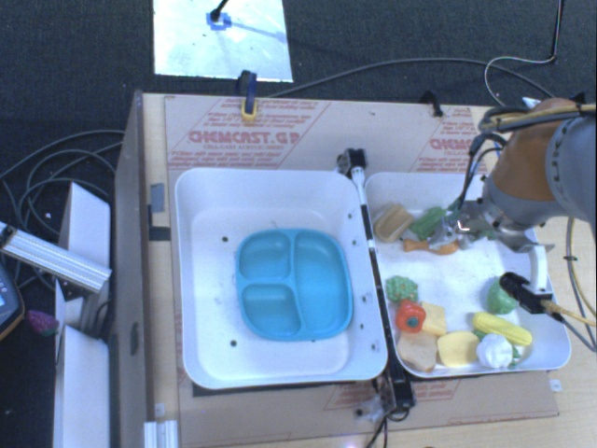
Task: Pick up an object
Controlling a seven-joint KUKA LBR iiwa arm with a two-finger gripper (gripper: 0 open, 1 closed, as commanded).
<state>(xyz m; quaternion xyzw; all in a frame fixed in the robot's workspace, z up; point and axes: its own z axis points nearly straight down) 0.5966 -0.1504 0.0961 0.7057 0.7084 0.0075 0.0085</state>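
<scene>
Bins sit side by side on the counter (280,124), left bin (201,278) w/ a blue divided plate (294,283) lying flat in the middle, three compartments, nothing else in there w/ it.

Right bin (555,339) has all the toy food. Far-left corner: a tan bread-looking piece (392,220), then a green veg (428,222) just beside it on the right, and an orange carrot-ish thing (431,245) right under that. Near side is more crowded: green broccoli-type piece (402,288), red tomato/pepper (410,316) touching it on the near side, yellow cheese wedge (434,318) next to that, tan slice (419,350) at the near edge, pale yellow round bit (457,348), white item (495,351), yellow corn/banana thing (502,329) and a green piece (501,296) over on the right.

Arm (550,171) comes in from the right, grey w/ the orange band, wrist tilted down over the far part of the right bin. Claw (460,224) is down low right by the green veg and the carrot, basically touching that cluster. Honestly can't tell if it's apart or together, too blurry and small at that spot, and can't tell if anything's actually between the tips either. A black part w/ cable (522,292) hangs off the arm near the right-side green piece.
</scene>
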